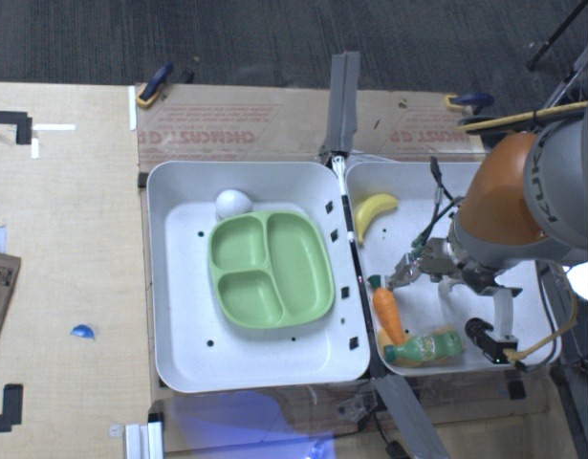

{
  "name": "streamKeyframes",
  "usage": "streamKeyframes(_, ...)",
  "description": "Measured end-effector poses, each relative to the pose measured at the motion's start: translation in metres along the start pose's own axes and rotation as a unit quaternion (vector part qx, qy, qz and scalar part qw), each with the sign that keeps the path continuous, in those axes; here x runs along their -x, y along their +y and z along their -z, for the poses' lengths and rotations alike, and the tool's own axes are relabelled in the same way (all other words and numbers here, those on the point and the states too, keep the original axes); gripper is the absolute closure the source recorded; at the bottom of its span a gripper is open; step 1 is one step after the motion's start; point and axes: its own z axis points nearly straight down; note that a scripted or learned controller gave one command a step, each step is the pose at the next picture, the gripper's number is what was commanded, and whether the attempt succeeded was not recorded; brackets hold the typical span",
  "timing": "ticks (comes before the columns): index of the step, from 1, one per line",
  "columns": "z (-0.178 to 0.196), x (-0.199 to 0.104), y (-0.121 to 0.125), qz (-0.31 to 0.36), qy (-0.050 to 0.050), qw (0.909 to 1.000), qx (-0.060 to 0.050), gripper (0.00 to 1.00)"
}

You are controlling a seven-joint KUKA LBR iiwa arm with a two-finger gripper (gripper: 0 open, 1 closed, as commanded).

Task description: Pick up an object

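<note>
In the right bin (408,182) lie a yellow banana (371,210) at the back left, an orange carrot (387,316) along the left wall, and a green bottle (425,348) on its side at the front. My gripper (405,271) hangs low over the bin's middle, just right of the carrot's green top and below the banana. Its fingers look slightly apart with nothing between them. The arm's orange band (499,199) covers the bin's right part.
The left bin (179,285) holds a green three-part plate (271,268) and a small white ball (232,202) behind it. A grey divider (343,103) stands between the bins at the back. Cables and a black fitting (487,338) hang by the right bin's front right corner.
</note>
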Motion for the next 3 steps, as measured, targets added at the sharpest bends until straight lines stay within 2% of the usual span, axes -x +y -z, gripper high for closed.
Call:
streamKeyframes(1,0.033,0.007,-0.032,-0.061,0.000,0.9981,0.000,0.00)
streamKeyframes(2,0.000,0.031,0.020,-0.038,0.000,0.9993,0.000,0.00)
streamKeyframes(3,0.000,0.016,-0.044,0.001,0.000,1.0000,0.000,0.00)
